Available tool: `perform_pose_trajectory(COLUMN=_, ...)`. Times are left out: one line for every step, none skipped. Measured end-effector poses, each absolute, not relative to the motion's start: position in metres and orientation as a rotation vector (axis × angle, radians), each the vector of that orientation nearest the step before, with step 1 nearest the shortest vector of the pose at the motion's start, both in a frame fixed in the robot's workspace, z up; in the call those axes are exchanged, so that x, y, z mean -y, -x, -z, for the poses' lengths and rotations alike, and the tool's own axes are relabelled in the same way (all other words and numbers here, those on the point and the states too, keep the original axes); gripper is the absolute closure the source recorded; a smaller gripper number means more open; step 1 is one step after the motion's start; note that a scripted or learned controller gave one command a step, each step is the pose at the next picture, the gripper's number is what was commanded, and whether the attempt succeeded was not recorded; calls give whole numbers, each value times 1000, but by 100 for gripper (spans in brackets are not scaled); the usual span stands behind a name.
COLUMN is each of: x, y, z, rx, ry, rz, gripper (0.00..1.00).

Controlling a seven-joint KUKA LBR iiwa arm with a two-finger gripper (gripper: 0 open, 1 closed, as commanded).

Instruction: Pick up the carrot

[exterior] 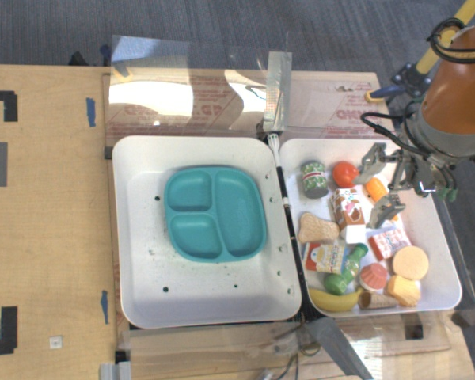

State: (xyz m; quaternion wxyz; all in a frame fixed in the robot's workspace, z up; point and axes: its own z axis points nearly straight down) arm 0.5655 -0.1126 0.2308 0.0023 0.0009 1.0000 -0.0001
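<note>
- My gripper (382, 182) hangs over the right bin (447, 248), fingers spread wide with nothing between them.
- The carrot (375, 188) is the small orange piece lying in the gap between my fingertips, just right of the red tomato (345, 172) and above the strawberry carton (348, 208).
- I judge it a toy: light, stiff plastic, smooth and likely a bit slippery, not fragile.
- It tapers, so I would close across its thicker middle, not the narrow tip, where it could squirt out.
- The carton sits close beside it; one finger could snag there as I descend.
- The teal divided plate (216, 212) lies in the left bin (134, 236), well apart from all this.
- The carrot rests on the bin floor, not yet lifted.
</note>
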Motion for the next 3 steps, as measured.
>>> perform_pose_trajectory(x=177, y=-613, z=-165, rx=-3122, ry=304, rz=1, gripper=0)
perform_pose_trajectory(x=204, y=-651, z=-91, rx=-3120, ry=180, rz=6, gripper=0)
perform_pose_trajectory(x=203, y=-653, z=-102, rx=-3111, ry=183, rz=8, gripper=100)
